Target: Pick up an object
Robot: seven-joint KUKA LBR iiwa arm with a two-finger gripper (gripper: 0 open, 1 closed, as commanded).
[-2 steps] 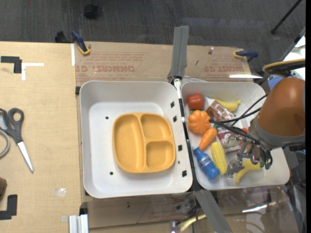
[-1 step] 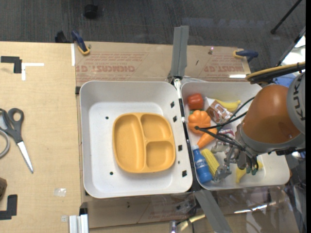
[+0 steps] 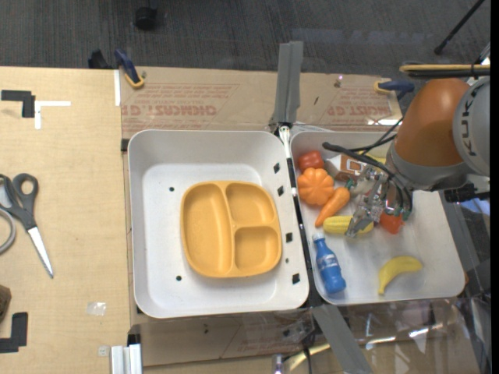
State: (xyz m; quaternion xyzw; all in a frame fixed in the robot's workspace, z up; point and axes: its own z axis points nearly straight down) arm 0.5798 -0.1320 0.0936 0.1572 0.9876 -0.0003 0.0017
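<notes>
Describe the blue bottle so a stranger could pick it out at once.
Look in the right white bin, along its left wall toward the near edge. The blue bottle lies there on its side, below the carrot and left of the banana. It is the sole blue item among orange, red and yellow toys.

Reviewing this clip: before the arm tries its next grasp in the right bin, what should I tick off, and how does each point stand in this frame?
1. Claw is over the right bin: ok.
2. Claw sits low among the toys, next to the yellow corn cob: ok.
3. An object is seen between the fingers: cannot tell; cables and the wrist hide them.
4. Target stands apart from its neighbours: not ok; the carrot, small pumpkin and a red item crowd the claw.
5. Easier picks lie apart: ok; the banana and the blue bottle are on bare bin floor.
6. Left bin holds the orange divided plate, away from the arm: ok.
</notes>
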